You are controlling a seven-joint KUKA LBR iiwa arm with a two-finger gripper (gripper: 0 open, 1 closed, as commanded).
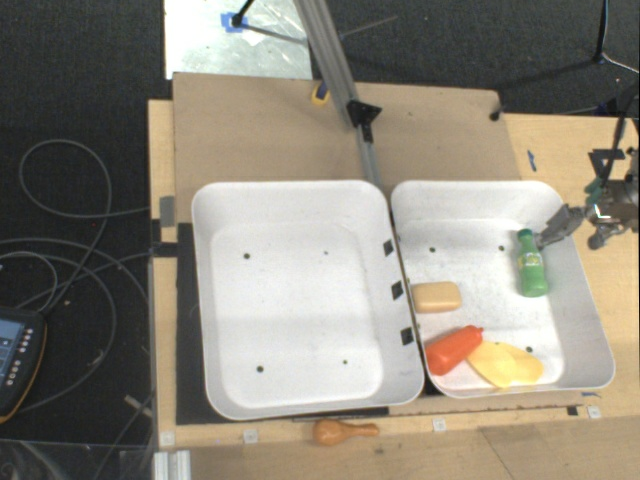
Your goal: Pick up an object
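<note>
Against the right bin's far right wall the green bottle lies ungrasped, with a tan block, red piece and yellow piece nearer left, and the gripper just beyond it, so the pick seems not yet done.

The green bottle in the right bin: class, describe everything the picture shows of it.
The green bottle looks like smooth plastic, with a darker green cap at its upper end and a pale label band below the neck. It lies flat on the right bin's floor near the far right wall, cap pointing away from the camera. The end effector sits just beside its cap; contact cannot be judged. Nothing else touches it.
</note>
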